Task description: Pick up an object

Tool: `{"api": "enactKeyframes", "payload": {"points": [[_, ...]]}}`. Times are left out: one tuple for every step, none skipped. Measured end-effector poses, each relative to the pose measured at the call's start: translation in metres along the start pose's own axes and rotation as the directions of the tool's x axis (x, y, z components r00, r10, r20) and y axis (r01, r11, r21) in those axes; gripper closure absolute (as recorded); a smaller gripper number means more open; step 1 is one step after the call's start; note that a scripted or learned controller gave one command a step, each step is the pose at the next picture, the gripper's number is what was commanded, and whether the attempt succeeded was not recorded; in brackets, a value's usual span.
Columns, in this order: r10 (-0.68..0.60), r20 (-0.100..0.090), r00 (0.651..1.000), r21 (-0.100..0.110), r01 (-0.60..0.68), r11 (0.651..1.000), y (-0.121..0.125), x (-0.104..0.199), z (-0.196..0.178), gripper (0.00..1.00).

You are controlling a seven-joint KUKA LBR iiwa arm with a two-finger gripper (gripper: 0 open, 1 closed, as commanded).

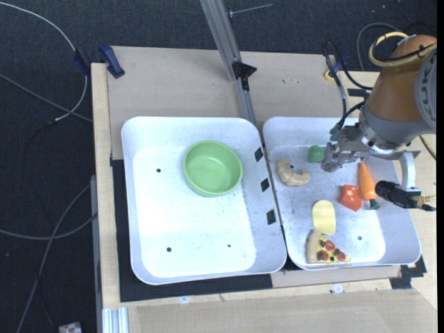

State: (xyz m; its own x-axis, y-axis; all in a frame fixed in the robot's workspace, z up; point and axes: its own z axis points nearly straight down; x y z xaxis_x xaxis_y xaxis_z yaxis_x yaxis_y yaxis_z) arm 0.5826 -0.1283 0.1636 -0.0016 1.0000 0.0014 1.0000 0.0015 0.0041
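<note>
The arm [399, 92] comes in from the right and ends over the back of the right bin [409, 245]. Its gripper [331, 159] hangs low there, just right of a small green piece [316, 153] that lies near the bin's back wall. The fingers are too dark and blurred to read, so I cannot tell whether they are spread, closed, or around anything.

Taking the gripper as the landmark: the green piece is just beside it on the left, possibly touching, though that is unclear. A tan curved piece [294, 173] lies further left and slightly toward the front, near the bin's left wall. An orange carrot [366, 180] lies just to the right and front, with a red piece [350, 197] touching or nearly touching its lower end. A yellow block [323, 216] sits well toward the front, and a pizza slice [325, 247] lies beyond it at the bin's front edge.

The left bin [146, 186] holds 1 green bowl [213, 167], upright, well to the left of the gripper.
</note>
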Motion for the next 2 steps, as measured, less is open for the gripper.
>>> {"api": "enactKeyframes", "payload": {"points": [[0.000,0.000,1.000,0.000,0.000,1.000,0.007,-0.004,-0.048,1.00],[0.000,0.001,1.000,-0.001,0.000,1.000,0.008,-0.004,-0.098,1.00]]}}
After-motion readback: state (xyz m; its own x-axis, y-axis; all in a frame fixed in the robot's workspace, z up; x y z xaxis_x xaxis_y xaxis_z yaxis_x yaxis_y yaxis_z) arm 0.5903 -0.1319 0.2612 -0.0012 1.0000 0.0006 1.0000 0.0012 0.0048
